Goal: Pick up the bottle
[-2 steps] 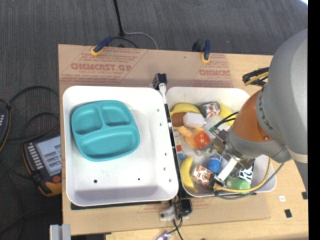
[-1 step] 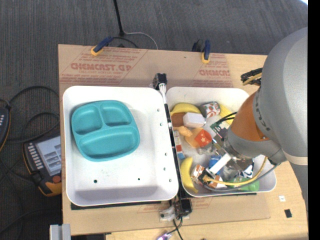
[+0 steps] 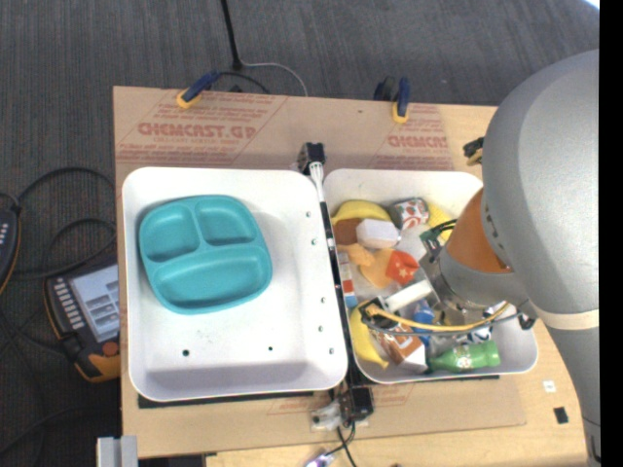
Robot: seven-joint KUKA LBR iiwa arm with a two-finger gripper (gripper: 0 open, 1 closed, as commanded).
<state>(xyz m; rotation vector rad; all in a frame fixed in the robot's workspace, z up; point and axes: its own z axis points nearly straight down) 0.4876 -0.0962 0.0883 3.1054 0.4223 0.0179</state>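
Overhead, the large grey robot arm with its orange wrist band [image 3: 550, 193] reaches in from the right and hangs over the cluttered right-hand shallow white plastic bin [image 3: 341, 185], its two-finger gripper [image 3: 450, 305] buried among yellow cable loops and toys so that it cannot be told whether it is open or closed, or whether it has hold of anything. The green plastic bottle [image 3: 465, 359] lies on its side along the near edge of that bin, just below and slightly right of the gripper, close to it; whether they touch cannot be told. Beside it on the left, the left-hand shallow white plastic bin [image 3: 146, 358] carries a teal three-compartment plastic tray [image 3: 203, 251] set toward its far left corner. Both bins rest on a brown cardboard-covered bench [image 3: 195, 125] printed with red lettering, clamped at its far edge by a yellow-and-blue clamp [image 3: 198, 89], above dark grey carpet [image 3: 97, 27]. Crowding the right bin around the gripper are a yellow toy banana [image 3: 352, 211] at the far left, a small red-and-white can [image 3: 412, 211] near the far wall, an orange-red triangular block [image 3: 401, 266] in the middle, and a second yellow curved piece [image 3: 362, 341] against the left wall.
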